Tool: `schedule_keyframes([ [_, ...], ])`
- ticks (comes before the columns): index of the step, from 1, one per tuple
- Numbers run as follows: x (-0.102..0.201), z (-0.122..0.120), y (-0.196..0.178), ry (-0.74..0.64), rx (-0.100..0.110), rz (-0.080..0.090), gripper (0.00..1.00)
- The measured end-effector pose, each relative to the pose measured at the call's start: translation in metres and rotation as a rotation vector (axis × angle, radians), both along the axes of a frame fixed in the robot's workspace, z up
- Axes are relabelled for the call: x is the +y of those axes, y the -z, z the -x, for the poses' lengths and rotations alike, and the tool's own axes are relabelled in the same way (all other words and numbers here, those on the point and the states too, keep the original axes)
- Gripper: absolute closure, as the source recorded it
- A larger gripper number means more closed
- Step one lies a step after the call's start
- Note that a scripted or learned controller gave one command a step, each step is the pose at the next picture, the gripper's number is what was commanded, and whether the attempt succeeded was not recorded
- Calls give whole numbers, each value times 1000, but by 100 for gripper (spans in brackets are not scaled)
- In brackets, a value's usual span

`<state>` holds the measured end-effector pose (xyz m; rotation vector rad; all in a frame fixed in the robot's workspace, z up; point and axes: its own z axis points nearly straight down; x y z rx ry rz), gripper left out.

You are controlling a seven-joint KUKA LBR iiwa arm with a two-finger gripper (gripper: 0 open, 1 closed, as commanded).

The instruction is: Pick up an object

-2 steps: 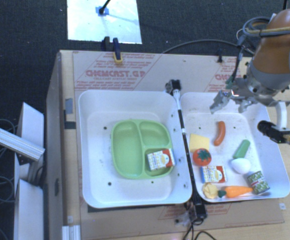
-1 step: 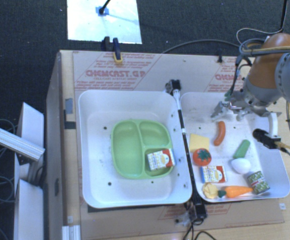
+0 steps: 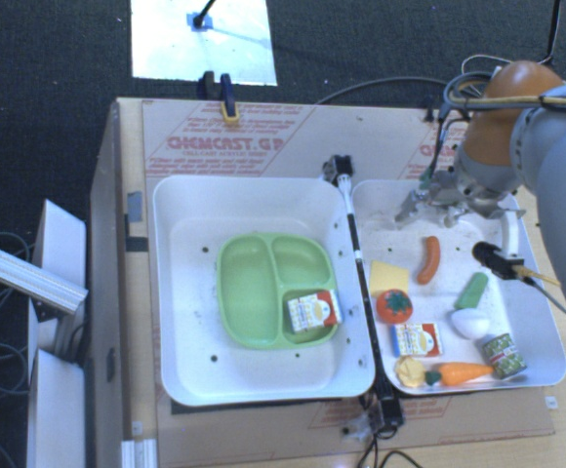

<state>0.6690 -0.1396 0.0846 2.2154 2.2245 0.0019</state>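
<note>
Sausage (image 3: pixel 428 258) lay in the right bin (image 3: pixel 546 344), just below the gripper (image 3: pixel 429 206); its fingers were splayed and held nothing; descending off-centre, they could nudge it toward the cheese wedge (image 3: pixel 387 278), or snag the bin's back wall.

The arm (image 3: pixel 556 154) runs off the right edge, and the pincer (image 3: pixel 429 208) fingers blur together.

My grey arm (image 3: pixel 556 154) comes in from the right edge, bent down toward the upper part of the scene. The orange band (image 3: pixel 503 115) sits above my wrist. My gripper (image 3: pixel 429 206) hangs low, pointing downward and leftward, metal parts splayed beneath the wrist.
</note>
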Motion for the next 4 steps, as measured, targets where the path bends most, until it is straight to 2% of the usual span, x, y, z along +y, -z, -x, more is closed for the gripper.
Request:
schedule_keyframes([
  [1,0,-1,-12,-3,-4,1,100],
  [2,-10,-1,-104,2,-4,1,100],
  [3,-10,0,-103,2,-2,1,0],
  [4,-38,1,1,2,2,0,0],
])
